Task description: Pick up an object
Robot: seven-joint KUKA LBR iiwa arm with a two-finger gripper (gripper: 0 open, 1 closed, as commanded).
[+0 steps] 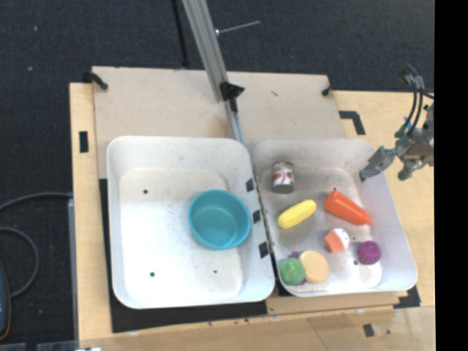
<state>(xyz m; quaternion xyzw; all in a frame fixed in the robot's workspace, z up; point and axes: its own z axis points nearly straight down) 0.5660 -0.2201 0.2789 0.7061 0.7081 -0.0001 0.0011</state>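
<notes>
Camera view looks down on a tabletop point(183, 101) bearing two shallow white bins side by side. The left bin point(131, 167) holds a teal bowl point(219, 219) near its right wall. The right bin point(387, 218) holds the small things: a red-and-white can point(283, 176) toward the back, a yellow banana-shaped piece point(297, 214) in the middle, an orange carrot-shaped piece point(346, 208) just to its right, a small orange-and-white block point(336, 240), a purple ball point(368, 252), a tan round piece point(316, 267) and a green ball point(292, 271) touching it at the front. The gripper point(391, 163) hangs at the right bin's back right corner, above the rim, apart from every object. Its fingers point(374, 164) stand spread wide with nothing between them. The carrot-shaped piece lies nearest to them, in front and to the left.
</notes>
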